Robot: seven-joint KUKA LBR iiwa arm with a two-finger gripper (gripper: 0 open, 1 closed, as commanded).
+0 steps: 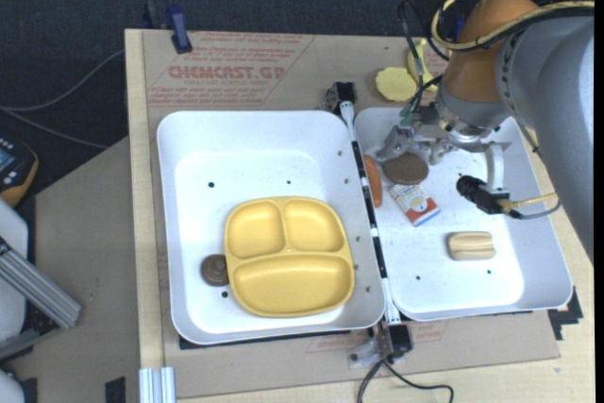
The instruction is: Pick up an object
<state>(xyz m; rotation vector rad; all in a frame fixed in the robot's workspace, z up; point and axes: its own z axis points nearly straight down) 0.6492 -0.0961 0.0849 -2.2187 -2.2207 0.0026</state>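
Here the claw [412, 149] hangs just over a brown disc [407, 170]; its spread cannot be told.

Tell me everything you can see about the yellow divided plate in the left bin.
The yellow divided plate looks like smooth matte plastic, a rounded rectangle with three compartments: two small ones on the far side and one wide one on the near side, all bare. It lies flat and upright on the floor of the left bin, toward the near right corner. A small brown round object sits against its left edge, partly tucked under the rim.
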